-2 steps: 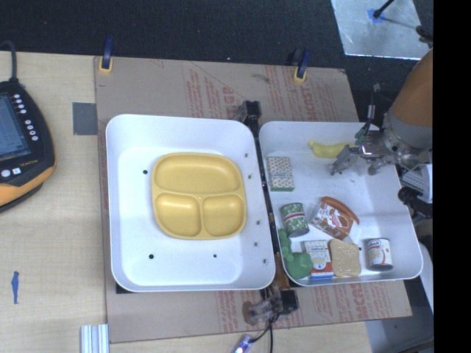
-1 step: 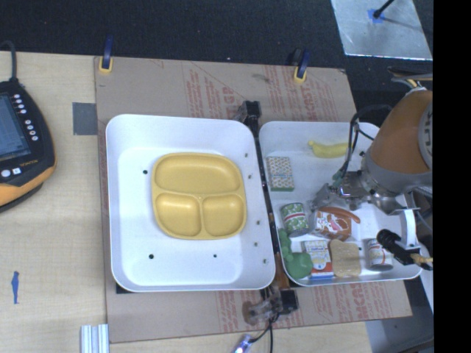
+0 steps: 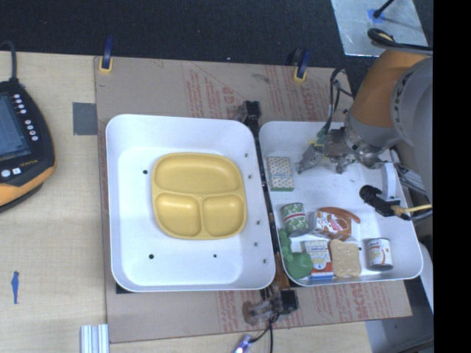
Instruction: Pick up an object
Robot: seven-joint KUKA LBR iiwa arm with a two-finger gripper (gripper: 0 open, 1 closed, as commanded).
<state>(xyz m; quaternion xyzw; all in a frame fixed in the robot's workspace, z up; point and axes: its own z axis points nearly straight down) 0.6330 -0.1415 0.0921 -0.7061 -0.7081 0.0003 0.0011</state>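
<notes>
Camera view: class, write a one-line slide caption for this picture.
The arm's hand hovers over the right bin of small packaged items, near a patterned packet; the left bin holds a yellow divided tray.

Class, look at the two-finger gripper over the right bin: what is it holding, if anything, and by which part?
Nothing. The gripper hangs over a bare patch of the shallow white right bin, its fingers spread with nothing between them.

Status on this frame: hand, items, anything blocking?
Hand low over right bin, upper end, nothing between fingers. Items heaped at bin's near end; patterned card nearest hand. Yellow tray alone in left bin. No obstruction.
</notes>
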